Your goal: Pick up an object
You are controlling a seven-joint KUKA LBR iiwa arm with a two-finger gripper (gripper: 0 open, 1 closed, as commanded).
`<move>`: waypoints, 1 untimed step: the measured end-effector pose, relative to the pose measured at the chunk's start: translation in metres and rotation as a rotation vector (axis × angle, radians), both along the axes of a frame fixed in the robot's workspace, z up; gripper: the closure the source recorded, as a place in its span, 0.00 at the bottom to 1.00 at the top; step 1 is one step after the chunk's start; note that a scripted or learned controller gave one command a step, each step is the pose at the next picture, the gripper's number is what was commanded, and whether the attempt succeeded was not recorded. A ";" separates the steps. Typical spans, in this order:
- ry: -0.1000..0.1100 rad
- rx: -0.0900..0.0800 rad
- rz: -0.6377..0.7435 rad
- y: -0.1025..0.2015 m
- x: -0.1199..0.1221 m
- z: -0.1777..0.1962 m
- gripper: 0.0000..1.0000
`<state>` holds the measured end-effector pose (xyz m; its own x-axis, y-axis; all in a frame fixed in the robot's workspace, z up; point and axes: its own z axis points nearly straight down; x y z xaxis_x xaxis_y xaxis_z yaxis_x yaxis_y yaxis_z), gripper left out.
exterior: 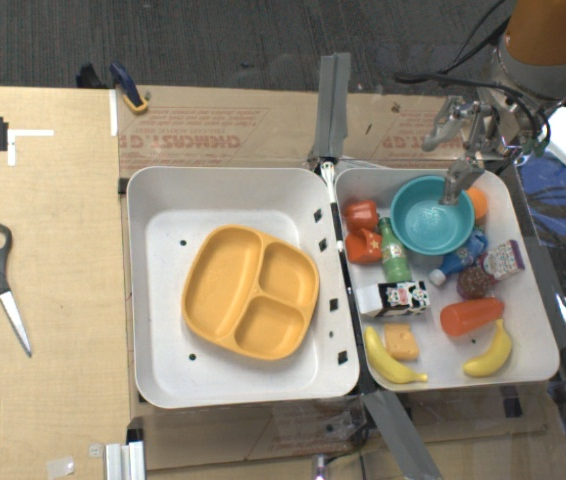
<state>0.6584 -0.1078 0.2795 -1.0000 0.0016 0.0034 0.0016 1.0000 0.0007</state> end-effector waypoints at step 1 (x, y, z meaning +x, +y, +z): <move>0.000 0.001 0.104 -0.058 -0.027 -0.126 0.00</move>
